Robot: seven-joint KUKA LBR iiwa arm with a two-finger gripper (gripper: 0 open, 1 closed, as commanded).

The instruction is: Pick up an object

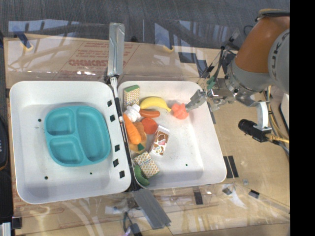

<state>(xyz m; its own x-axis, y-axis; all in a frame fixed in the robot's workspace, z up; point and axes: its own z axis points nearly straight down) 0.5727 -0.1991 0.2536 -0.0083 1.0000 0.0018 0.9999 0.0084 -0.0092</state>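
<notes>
pink toy (180,110) touching gripper (193,102)

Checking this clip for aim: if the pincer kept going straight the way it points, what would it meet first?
Most likely the pink toy, just left of the pincer tip, with the banana beyond; depth is unclear from above.

Two white bins on a taped brown worktop

The left bin (19,132) holds a teal divided tray (77,134) with three compartments, lying flat near its middle. The right bin (199,154) sits touching it along a shared edge, where small black clips (112,117) show. A grey strip (116,48) runs back from that joint across the worktop (64,58). Black tape pieces (230,166) lie near the right bin's front corner. Dark carpet (98,4) lies beyond.
</notes>
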